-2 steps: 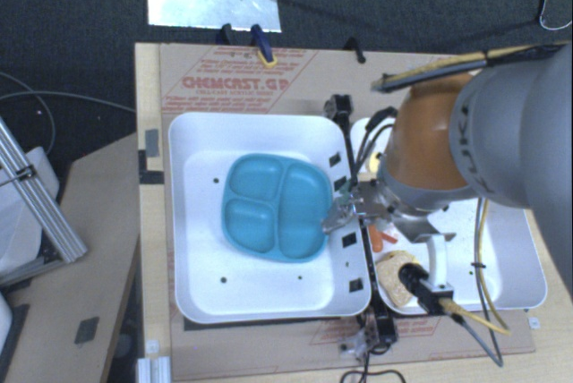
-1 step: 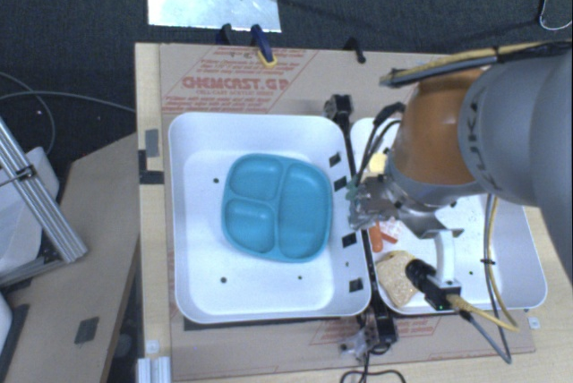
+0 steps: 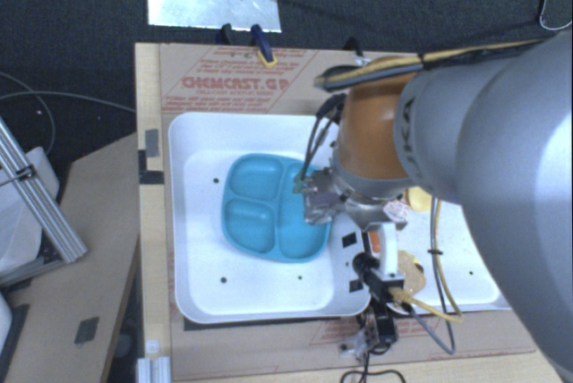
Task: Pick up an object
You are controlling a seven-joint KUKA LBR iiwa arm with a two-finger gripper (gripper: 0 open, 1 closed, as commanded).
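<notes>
Task object: blue plastic divided plate (image 3: 261, 209), rounded-rectangle shape, glossy, light blue all over, moulded into three shallow compartments, one across the upper part, one lower left, one down the right side. It lies flat, face up, in the left bin (image 3: 199, 287), right of the bin's centre, its right edge close to the bin's right wall. Arm reaches in from the right, the orange band above the wrist over the seam between the two bins. Gripper (image 3: 319, 204) is down at the plate's right edge, over the right compartment; whether it is open or closed cannot be told, wrist body blocks it, and contact with the plate is unclear. Right bin (image 3: 476, 285) is mostly covered by the arm; a small tan rounded thing (image 3: 414, 268) shows near its left side, too hidden to identify. Both bins sit on a cardboard sheet (image 3: 235, 79) with red lettering.
</notes>
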